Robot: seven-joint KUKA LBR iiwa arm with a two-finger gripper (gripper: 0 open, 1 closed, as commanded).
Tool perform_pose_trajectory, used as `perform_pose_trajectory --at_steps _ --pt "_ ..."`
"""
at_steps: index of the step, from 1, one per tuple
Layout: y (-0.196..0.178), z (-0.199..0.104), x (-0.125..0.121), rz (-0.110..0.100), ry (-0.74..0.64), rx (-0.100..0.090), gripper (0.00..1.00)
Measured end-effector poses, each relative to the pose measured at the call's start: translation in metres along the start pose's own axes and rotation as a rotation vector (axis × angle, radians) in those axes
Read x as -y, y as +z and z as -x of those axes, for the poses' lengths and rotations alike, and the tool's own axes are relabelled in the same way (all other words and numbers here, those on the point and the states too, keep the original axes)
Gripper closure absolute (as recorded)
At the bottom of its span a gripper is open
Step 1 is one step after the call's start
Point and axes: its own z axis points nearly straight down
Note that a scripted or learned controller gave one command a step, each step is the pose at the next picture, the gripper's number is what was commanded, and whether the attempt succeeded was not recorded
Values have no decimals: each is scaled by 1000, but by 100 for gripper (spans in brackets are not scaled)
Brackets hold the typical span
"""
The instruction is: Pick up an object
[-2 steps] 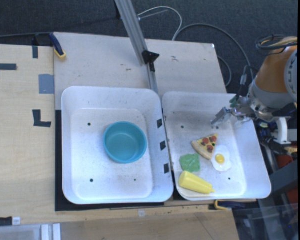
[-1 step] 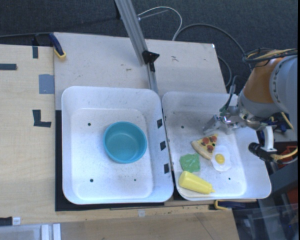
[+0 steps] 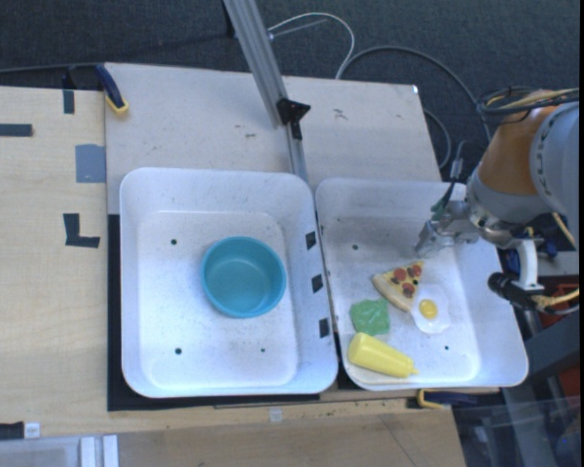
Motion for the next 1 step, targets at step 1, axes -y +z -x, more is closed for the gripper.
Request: perform_pose_trajectory --at_steps 1 --pt "-64 -1 -1 8 2 2 100"
